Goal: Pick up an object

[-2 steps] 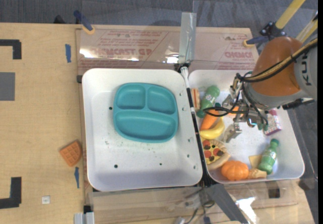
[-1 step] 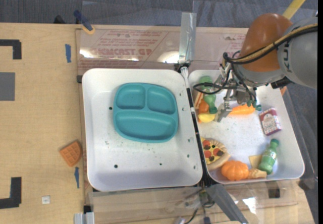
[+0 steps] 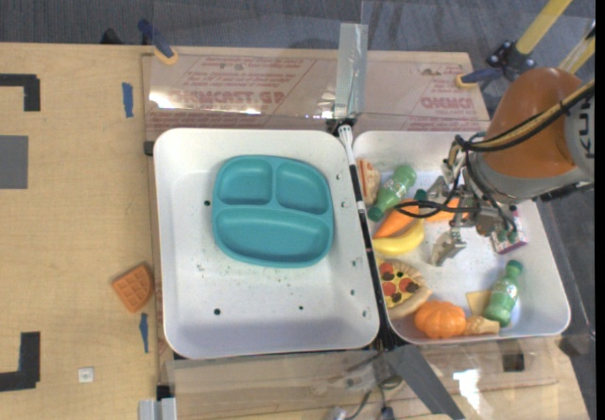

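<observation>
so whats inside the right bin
The right bin holds a banana, pizza slice, small pumpkin, two green bottles and a carrot. The gripper hangs over its middle, and the arm covers the far right corner.

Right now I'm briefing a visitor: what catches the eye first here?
The teal divided plate lying alone in the left bin. Then the bright toy food in the right bin: banana, orange pumpkin, pizza slice, with the hand above them.

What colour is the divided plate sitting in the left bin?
Teal. The three-compartment plastic plate shows plainly in the camera view, lying in the left white bin.
</observation>
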Available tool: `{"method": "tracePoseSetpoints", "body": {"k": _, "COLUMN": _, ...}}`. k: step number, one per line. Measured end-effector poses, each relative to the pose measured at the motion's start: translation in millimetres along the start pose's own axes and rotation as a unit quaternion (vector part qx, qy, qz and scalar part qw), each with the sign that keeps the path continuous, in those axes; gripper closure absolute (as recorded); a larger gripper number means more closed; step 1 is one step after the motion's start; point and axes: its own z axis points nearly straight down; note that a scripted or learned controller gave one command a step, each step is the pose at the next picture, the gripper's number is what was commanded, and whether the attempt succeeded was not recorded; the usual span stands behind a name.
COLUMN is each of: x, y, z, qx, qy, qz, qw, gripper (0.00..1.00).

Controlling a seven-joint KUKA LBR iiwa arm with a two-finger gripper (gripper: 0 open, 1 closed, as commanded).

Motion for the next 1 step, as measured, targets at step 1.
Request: {"method": "tracePoseSetpoints", "body": {"k": 1, "x": -39.0, "y": 36.9, "z": 0.7, "qx": -0.001, "qy": 0.000, "qz": -0.009, "qw": 1.0000, "gripper": 0.00}}
